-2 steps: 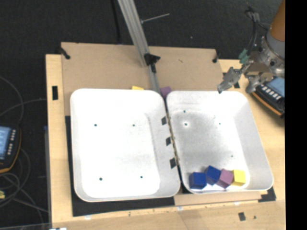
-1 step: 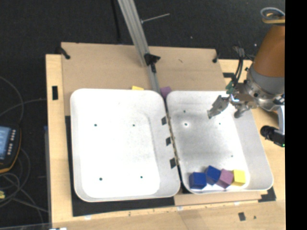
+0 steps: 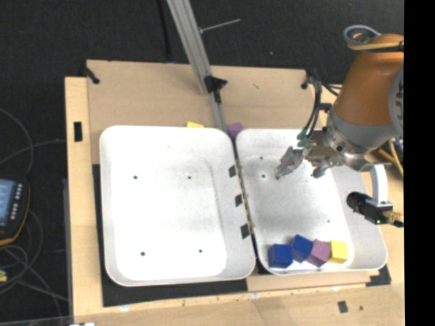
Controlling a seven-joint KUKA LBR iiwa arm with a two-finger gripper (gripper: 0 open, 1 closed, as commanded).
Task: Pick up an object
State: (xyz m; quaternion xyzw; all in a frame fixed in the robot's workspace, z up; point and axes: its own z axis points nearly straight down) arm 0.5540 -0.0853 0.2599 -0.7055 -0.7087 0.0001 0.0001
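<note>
**Blue, purple and yellow blocks wait untouched at the near rim**

Blue comes first as we read from the bench's near edge: two blue blocks (image 3: 287, 251) sit touching each other against the front wall of the right bin (image 3: 353, 202), with a purple block (image 3: 318, 251) just beside them and a yellow block (image 3: 338, 251) at the end of the row. All four look like small matte cubes with soft edges, possibly foam, though we cannot be sure of the material.

Further back, the gripper (image 3: 300, 163) hangs over the middle of the same bin, well apart from the row. Its fingers look spread with nothing between them, so we judge the pick not yet made: the descent, the closing and the lift are all left to do.

Beside it, the left bin (image 3: 122, 202) is a smooth, shallow white tray with rounded corners and a faint grey speckle.

Farthest off, a small yellow piece (image 3: 195, 124) and a small purple piece (image 3: 234, 129) lie on the pale board beyond the bins' back rims.
</note>
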